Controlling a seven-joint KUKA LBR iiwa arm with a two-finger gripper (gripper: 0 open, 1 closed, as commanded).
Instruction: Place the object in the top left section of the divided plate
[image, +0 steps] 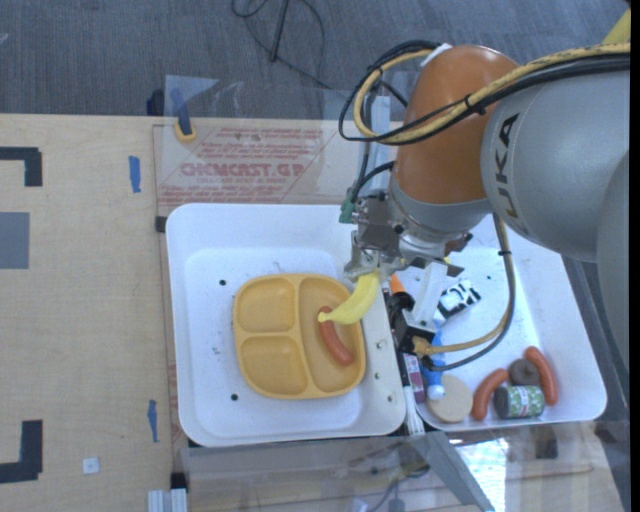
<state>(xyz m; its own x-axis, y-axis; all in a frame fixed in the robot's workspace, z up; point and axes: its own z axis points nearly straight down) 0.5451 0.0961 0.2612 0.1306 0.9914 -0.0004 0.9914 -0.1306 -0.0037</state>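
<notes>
Your pincer (368, 268) is gripping the yellow plastic banana (354, 301) over the yellow divided plate's (268, 345) right section; releasing here is risking the wrong compartment.

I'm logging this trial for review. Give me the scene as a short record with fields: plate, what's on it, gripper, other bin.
plate: yellow divided plate in the left bin
on plate: a sausage in the long right section; the two left sections bare
banana: yellow banana hanging under the gripper, its lower end over the plate's right section near the sausage
gripper: above the plate's right edge; finger state not discernible
right bin: two sausages, a small can, a round cracker, markers
</notes>
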